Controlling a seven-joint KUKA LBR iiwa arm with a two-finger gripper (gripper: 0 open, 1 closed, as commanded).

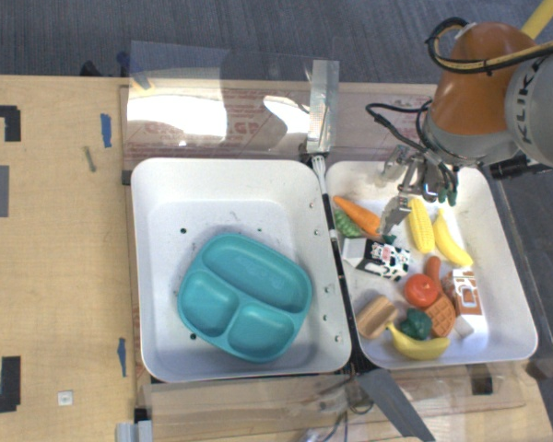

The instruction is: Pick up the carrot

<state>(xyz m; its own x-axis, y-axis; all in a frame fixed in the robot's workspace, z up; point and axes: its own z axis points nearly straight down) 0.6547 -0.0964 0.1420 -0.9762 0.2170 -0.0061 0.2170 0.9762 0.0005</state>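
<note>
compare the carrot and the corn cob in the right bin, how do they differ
The carrot is orange with a green end; the corn cob is yellow. The carrot lies slantwise near the bin's left wall, while the corn cob lies almost straight up the picture, nearer the middle. The carrot tapers; the corn cob is even in width. Both are long toy foods in the right bin.

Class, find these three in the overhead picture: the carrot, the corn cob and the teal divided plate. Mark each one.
carrot [358, 214]: camera view, middle of its orange body.
corn cob [421, 225]: camera view, middle of the yellow kernels.
teal divided plate [251, 267]: camera view, bare floor of its largest compartment.
</note>
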